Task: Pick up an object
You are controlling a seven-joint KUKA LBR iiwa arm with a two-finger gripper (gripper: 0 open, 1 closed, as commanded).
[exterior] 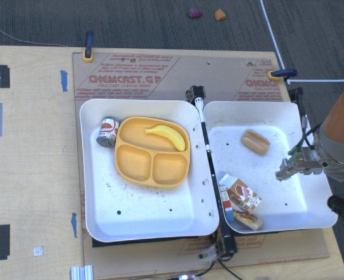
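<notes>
Mostly my arm (341, 124) is cut off at the right edge, with just its orange band and grey wrist showing above the right bin (312, 212). Beneath everything lies the table (25, 174), pale wood with a printed cardboard sheet (131, 74) clamped over it. Two shallow white bins sit side by side on that sheet, smooth plastic with rounded corners; the left bin (101, 209) is speckled with dark dots. Inside it rests a yellow divided plate (152, 153), matte and rounded, with three compartments. A curved banana (167, 135) lies in its top compartment. Just beside the plate's left rim is a small can (107, 132), lying tilted, its label too blurred to read.

In the right bin, a brown sausage-shaped roll (256, 142) lies near the middle, well apart from my fingers (289, 169). Crinkled snack packets (242, 202) huddle in the near left corner, their print hard to make out. My fingers hang low over the bin's right half; they are a small grey blur, so I cannot tell how far apart they stand, and I see nothing between them.
</notes>
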